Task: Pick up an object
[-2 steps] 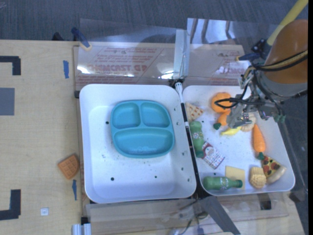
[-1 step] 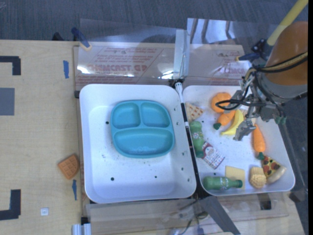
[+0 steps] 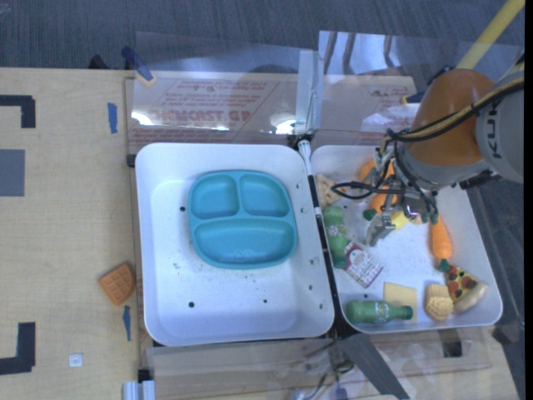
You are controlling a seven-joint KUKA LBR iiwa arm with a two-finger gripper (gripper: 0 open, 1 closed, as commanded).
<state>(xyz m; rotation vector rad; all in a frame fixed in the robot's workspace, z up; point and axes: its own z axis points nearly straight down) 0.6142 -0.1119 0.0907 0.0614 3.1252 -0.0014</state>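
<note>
- Bench (image 3: 58,223): light wood-grain top with black corner marks at its left edge and short blue tape strips; dark grey carpet-like floor shows behind it along the top of the view.
- Clear plastic panels (image 3: 216,98) stand behind both bins and catch glare; a vertical metal strip sits where they meet.
- Left bin (image 3: 166,307): shallow, white, with small dark specks on its floor; it holds a blue divided plate (image 3: 242,218) with three compartments, lying flat in the upper middle.
- A waffle-like orange toy (image 3: 117,282) lies on the bench top, outside and just left of the left bin.
- Right bin (image 3: 479,248): shallow, white, touching the left bin along a shared edge; it holds the candidate objects.
- Objects in the right bin: a green bottle (image 3: 379,311) lying on its side at the front; a yellow cheese block (image 3: 400,292) just behind it; a corn piece (image 3: 439,301) and a pizza slice (image 3: 462,287) at the front right; a carrot (image 3: 440,238) at the right; a small red-and-white packet (image 3: 363,266) near the centre.
- Arm: grey with an orange band, entering from the right with cables over the wrist; the gripper (image 3: 381,226) hangs low over the middle of the right bin, behind the packet.
- Gripper state: cannot be determined from this view; no object is seen held.
</note>
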